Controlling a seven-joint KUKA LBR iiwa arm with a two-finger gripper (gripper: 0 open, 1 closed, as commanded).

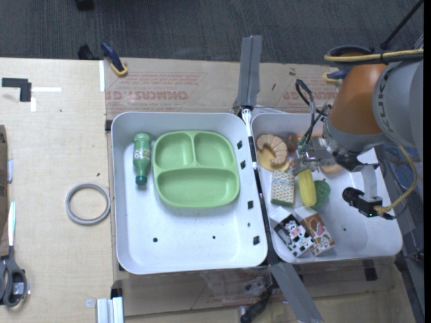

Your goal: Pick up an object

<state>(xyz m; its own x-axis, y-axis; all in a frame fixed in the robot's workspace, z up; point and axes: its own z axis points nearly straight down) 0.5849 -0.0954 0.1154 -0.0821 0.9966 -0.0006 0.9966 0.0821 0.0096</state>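
Landmark: the green divided plate (196, 169), lying in the left white bin (135, 247), toward its far side.

Hand (307, 159) sits well right of the plate, over the right white bin (377, 237), low in the far half. Grey arm (397, 93) with orange band (357, 99) comes in from the right above it. The metal parts of the hand are small and tangled with cables; cannot tell how far it is spread, nor whether anything sits in it. It hangs directly above the top end of the yellow corn cob (307, 188), very close, contact uncertain.

Things in the right bin, all right of the plate:
- Tan doughnut-shaped item (272, 151), just past the divider between the bins, level with the plate's far compartments.
- Small printed packet (283, 189), level with the plate's near compartment, beside the corn cob.
- Corn cob, upright along the bin's depth, touching a green item (322, 192) on its right.
- Dark patterned box (292, 235) and an orange-brown card box (319, 234), nearer the camera than the plate's near edge, touching each other.

Left of the plate, just beside it: a green bottle (141, 157), lying along the bin wall.

Farther left, on the tabletop (54, 153): a grey ring (87, 203); scissors (12, 278) at the near left edge.
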